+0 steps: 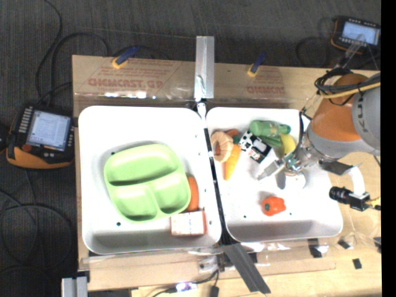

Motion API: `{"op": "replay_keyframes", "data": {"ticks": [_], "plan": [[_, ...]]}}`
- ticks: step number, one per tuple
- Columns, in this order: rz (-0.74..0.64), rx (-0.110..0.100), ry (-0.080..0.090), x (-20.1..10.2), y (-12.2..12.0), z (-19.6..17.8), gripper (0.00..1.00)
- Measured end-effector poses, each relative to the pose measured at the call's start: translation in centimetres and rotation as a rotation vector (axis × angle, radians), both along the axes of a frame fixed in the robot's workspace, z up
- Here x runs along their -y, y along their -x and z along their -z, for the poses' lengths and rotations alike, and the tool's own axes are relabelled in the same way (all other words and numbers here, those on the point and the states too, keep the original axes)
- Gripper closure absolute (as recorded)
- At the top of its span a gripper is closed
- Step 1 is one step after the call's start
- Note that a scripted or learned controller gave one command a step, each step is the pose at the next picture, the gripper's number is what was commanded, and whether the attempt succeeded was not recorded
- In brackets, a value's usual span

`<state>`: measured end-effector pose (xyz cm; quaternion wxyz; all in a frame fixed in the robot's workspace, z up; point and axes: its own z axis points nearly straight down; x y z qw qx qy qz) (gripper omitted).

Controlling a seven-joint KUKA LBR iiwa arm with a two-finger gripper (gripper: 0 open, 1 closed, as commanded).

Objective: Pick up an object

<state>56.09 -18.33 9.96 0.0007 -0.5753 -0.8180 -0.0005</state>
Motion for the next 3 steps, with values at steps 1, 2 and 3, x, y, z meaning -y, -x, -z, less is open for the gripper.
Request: {"op": "replay_keyframes", "data": {"ticks": [1, 2, 3], "plan": [[-0.258, 0.012, 0.006, 1.9, 3.0, 1.0, 0.00], [-0.430, 0.009, 0.008, 1.5, -6.9, 1.2, 0.00], [-0.430, 0.015, 0.009, 1.4, -7.1, 0.0, 1.00]]}}
